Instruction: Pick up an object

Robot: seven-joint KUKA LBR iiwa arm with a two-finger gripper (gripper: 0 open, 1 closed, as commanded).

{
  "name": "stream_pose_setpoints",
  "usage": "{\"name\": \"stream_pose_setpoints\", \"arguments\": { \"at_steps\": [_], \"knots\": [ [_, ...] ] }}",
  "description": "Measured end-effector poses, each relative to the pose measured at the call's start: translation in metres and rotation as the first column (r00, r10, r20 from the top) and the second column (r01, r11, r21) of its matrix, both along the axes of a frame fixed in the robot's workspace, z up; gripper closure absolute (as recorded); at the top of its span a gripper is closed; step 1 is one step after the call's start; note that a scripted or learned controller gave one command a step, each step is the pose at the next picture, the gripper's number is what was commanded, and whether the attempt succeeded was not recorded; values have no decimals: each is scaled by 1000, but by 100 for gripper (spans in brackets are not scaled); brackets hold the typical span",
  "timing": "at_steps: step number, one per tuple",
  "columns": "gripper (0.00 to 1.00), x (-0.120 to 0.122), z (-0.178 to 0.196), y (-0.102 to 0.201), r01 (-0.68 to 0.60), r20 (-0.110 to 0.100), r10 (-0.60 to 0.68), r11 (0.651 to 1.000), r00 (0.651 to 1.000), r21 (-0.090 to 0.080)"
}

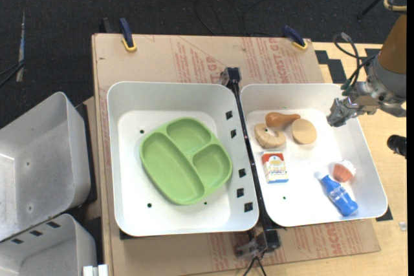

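1. The bench (162, 55) is a big brown board, and it has two white bins on it, side by side.
2. The left bin (123, 139) holds a green plate (185, 160) with three parts in it. The plate lies flat and is turned a little.
3. The right bin (369, 158) holds all the small things.
4. The arm (391, 68) comes in from the right. It is grey with an orange band on it.
5. The gripper (337, 113) is over the top right edge of the right bin, well away from the small things. It is dark and small here, so I cannot tell how wide it is or if it has hold of anything.
6. A blue bottle (338, 194) lies on its side near the bottom right of the right bin. An orange and white thing (344, 171) is just beside its top end.
7. A small red and white box (275, 167) lies near the wall between the bins.
8. Above the box are three tan things close together: a pear shape (282, 119), a round bun (304, 132) and a flat slice, maybe bread (269, 136).
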State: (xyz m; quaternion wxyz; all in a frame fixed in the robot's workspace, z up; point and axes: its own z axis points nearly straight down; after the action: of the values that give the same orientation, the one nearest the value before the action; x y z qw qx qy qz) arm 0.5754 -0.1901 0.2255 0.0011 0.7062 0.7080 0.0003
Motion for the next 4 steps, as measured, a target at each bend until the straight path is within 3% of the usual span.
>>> {"name": "stream_pose_setpoints", "arguments": {
  "at_steps": [3,4],
  "knots": [
    [100,-13,-2,166,-6,-4,6,1000,1000,3],
    [100,-36,-7,220,-5,-6,5,1000,1000,2]
  ]
}}
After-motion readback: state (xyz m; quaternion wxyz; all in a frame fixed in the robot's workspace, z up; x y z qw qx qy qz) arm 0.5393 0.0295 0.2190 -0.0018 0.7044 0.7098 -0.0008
